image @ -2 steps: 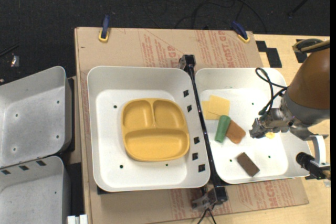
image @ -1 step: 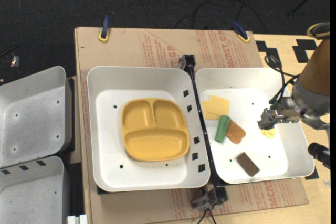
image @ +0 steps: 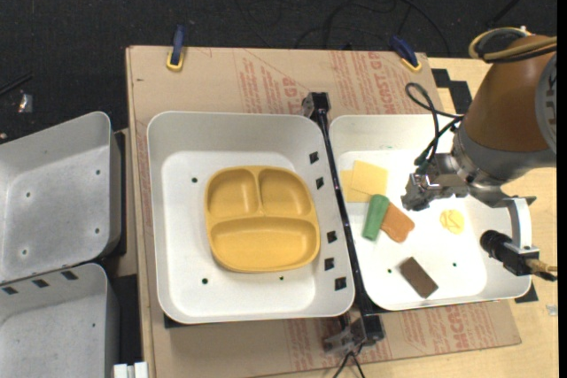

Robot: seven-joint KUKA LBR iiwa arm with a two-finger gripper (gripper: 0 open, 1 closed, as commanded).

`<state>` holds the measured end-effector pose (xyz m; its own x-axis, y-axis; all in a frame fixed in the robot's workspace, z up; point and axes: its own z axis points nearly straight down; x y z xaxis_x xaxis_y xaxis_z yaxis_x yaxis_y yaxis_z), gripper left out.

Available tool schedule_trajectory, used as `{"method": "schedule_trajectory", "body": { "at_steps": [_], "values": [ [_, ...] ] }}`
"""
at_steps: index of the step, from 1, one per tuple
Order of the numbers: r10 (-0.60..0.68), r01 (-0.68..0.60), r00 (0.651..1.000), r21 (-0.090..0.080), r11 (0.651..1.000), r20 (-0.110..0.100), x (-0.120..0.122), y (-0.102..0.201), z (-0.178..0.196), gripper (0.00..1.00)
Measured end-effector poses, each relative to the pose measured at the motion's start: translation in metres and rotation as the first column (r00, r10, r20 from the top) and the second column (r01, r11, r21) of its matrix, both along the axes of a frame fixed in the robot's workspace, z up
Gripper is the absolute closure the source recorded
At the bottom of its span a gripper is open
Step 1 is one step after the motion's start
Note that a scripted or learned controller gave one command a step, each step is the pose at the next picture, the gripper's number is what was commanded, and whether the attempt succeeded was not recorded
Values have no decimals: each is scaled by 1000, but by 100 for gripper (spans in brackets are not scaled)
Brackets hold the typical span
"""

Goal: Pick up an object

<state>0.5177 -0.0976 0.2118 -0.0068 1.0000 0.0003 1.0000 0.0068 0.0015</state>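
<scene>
Yellow divided plate (image: pixel 262 219) lying alone in left bin (image: pixel 173 146); right bin (image: pixel 381 130) holding pale yellow block (image: pixel 366 180), green cylinder (image: pixel 376 218) touching orange piece (image: pixel 397 226), brown block (image: pixel 417 276) nearer front, small yellow item (image: pixel 452 219) further right; jaws (image: pixel 423 193) low over right bin, just beside orange piece, nothing visibly between them, state impossible to tell from this angle; pick apparently not yet made, every object resting on bin floor; closing and lifting left to do.

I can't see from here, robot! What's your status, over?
Gripper low over right white bin, holding nothing seen. Orange block, green block, pale yellow square just left of it. Brown block nearer front.
</scene>
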Motion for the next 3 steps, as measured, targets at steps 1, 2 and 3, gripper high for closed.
{"method": "schedule_trajectory", "body": {
  "at_steps": [1, 2, 3],
  "values": [
    [1, -1, 1000, 1, 1000, -1, 11, 58, -6, 100],
    [1, -1, 1000, 1, 1000, 0, 26, 106, -10, 100],
    [0, 0, 1000, 1, 1000, 0, 37, 160, 7, 100]
  ]
}}
